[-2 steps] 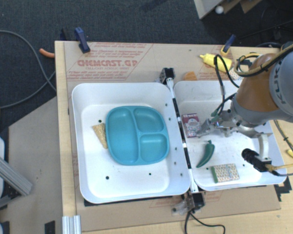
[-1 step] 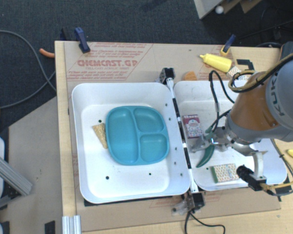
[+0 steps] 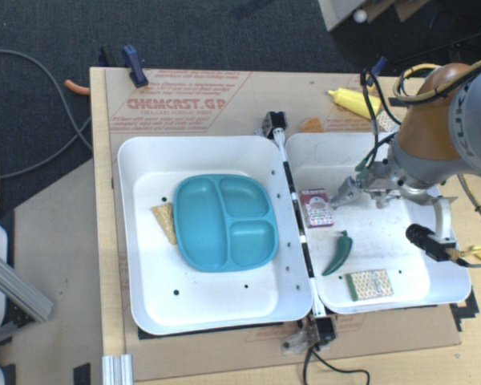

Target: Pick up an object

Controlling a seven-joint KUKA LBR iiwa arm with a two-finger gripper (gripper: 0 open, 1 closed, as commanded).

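Camera view: a green pepper lies in the right bin, beside the divider, with a small pink packet just above it and a patterned sponge below it. The gripper hovers over the bin near the packet, touching none of them; whether its jaws are apart I cannot tell. The arm reaches in from the right, bent over the bin. The left bin holds a teal plate.
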